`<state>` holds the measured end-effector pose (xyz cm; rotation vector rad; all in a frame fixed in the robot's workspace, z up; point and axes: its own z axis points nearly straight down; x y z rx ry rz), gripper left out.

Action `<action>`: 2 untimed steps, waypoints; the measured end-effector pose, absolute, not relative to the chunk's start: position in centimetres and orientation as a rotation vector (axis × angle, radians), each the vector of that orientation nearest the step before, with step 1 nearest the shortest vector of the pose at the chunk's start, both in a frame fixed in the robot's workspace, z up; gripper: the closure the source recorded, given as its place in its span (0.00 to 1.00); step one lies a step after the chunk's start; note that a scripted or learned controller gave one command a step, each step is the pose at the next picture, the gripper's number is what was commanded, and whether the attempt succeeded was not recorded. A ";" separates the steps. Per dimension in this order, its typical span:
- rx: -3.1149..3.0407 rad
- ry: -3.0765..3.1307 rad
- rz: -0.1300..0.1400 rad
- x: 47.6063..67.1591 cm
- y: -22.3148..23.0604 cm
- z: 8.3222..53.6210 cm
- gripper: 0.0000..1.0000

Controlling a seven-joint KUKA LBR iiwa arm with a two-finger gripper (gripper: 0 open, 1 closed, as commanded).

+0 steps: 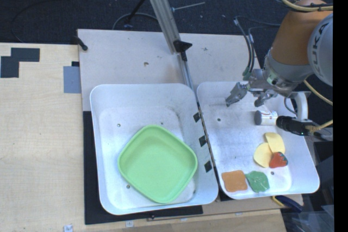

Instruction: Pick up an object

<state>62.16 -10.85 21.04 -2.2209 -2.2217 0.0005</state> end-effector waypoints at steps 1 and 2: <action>-2.219 -2.220 0.004 62.1 -10.7 16.8 0.00; -2.218 -2.219 0.006 61.3 -10.6 10.7 0.00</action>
